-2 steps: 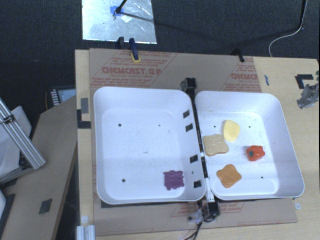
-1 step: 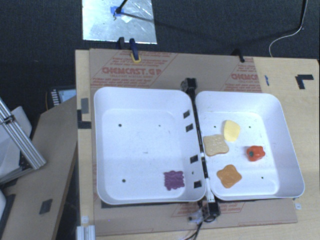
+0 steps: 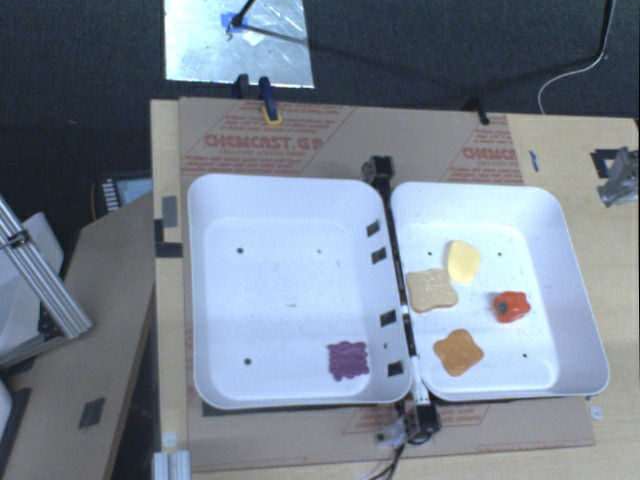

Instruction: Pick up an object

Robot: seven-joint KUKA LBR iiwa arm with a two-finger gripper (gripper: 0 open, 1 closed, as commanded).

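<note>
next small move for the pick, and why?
Probably bring the arm in from the right and down over the red piece in the right bin. It lies nearest that side and apart from the yellow piece, the tan piece and the orange piece, so a descent there looks least likely to bump a neighbour.

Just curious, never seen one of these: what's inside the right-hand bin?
Four small items lie apart in the right bin: a yellow piece, a tan slice, a red pepper and an orange piece. Nothing covers them; their undersides are hidden.
</note>
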